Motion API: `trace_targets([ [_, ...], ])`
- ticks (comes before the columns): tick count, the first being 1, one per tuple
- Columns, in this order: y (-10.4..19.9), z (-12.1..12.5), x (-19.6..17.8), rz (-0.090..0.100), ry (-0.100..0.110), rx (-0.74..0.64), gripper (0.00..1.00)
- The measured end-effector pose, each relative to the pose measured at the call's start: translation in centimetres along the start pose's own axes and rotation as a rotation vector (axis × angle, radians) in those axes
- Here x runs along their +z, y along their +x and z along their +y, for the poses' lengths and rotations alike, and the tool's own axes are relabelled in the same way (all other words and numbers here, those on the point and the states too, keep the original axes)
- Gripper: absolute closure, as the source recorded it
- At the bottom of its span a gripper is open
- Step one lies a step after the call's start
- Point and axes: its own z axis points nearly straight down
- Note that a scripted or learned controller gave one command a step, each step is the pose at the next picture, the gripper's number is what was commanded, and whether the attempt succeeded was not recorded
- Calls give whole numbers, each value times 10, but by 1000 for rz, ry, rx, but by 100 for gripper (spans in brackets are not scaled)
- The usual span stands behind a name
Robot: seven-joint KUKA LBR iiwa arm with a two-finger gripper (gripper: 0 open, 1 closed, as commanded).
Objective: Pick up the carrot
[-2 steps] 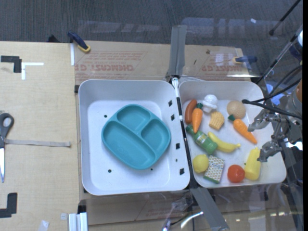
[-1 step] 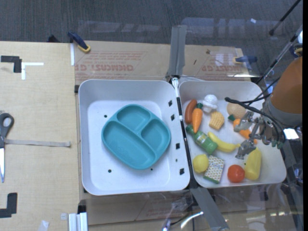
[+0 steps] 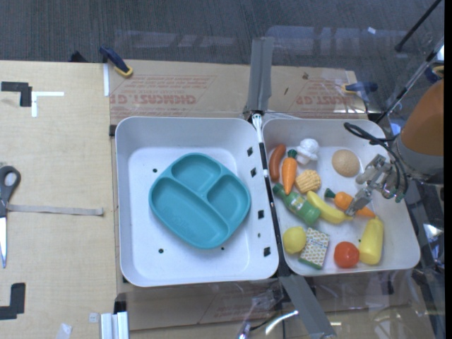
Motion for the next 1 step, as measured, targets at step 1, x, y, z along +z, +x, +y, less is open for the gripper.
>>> trace_targets([
  [1,-1,1,-10,-4,0,-4,100],
])
